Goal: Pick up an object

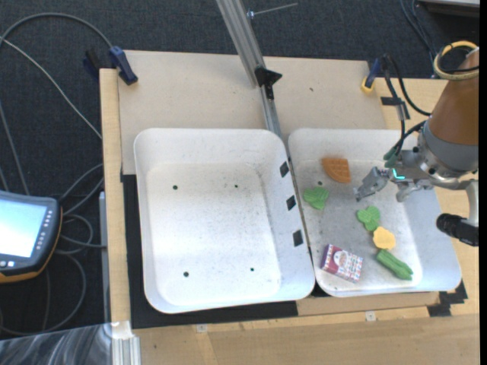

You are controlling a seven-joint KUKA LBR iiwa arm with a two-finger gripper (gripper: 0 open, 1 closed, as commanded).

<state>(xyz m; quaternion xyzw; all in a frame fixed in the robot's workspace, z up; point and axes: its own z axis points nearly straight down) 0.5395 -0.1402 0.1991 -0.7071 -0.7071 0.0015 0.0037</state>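
Reaching in from the right edge of the bench [228, 90], arm [456, 112] angling down over the right bin [449, 268], orange band sitting above the grey wrist. Hovering with the gripper [386, 187] above the bin's upper right part, near its far rim. Fingers [370, 185] standing spread apart, one grey finger pointing left and down toward the bin floor, the other angling toward the right wall. Holding nothing between them; not clearly touching any object, bare white floor showing in the gap. Lying just left of the left finger, near the bin's far edge: orange piece [336, 168]. Lying close to the bin's left wall, below that: green leaf shape [316, 198]. Sitting just below the gripper, mid-bin: second green piece [369, 217], with a yellow piece [384, 239] just beside it toward the near edge, looking like touching or almost. Lying near the bin's near right corner: long green piece [394, 264], tilted diagonally. Lying near the near edge, left of that: small red-and-white packet [341, 262], flat and slightly rotated. Sitting alongside, walls touching along the middle: left bin [152, 158]. Standing at the bench's far edge, above the seam between bins: slanted metal post [242, 33].
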